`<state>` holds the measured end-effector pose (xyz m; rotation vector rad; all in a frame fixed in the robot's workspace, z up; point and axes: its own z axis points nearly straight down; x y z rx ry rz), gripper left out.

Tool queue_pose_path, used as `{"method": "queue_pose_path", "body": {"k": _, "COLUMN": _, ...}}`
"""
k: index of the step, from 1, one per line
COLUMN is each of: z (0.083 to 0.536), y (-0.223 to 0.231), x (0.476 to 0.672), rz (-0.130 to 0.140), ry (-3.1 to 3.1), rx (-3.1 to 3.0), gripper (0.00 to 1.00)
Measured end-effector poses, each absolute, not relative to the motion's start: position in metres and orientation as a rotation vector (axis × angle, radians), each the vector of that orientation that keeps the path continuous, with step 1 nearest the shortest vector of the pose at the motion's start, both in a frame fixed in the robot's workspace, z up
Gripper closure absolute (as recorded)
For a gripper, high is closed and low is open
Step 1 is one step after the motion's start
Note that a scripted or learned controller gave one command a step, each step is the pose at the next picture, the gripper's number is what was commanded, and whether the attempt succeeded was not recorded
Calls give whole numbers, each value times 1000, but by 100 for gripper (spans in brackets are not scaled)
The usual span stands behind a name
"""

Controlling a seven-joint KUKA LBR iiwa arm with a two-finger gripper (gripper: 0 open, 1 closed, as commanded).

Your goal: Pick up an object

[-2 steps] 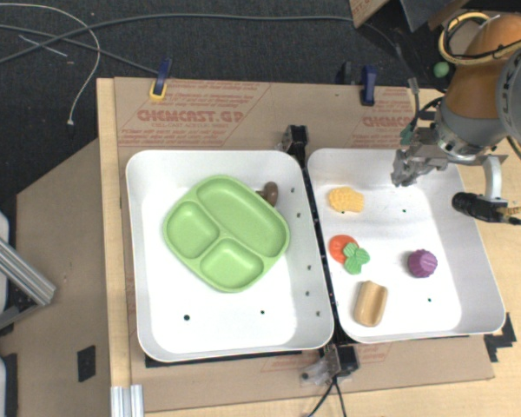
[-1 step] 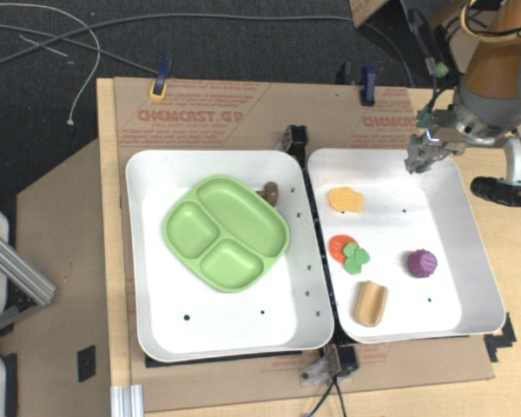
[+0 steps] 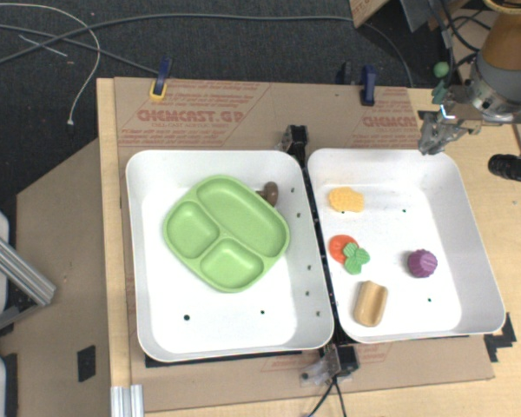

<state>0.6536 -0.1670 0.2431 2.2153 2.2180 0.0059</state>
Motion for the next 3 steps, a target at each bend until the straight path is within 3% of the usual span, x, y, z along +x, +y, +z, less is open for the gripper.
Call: {"method": "queue_pose_path", "body": {"k": 3, "z": 234, "y": 5, "x": 665, "rz": -1, "ry": 2231, "rx": 2218, "gripper": 100}}
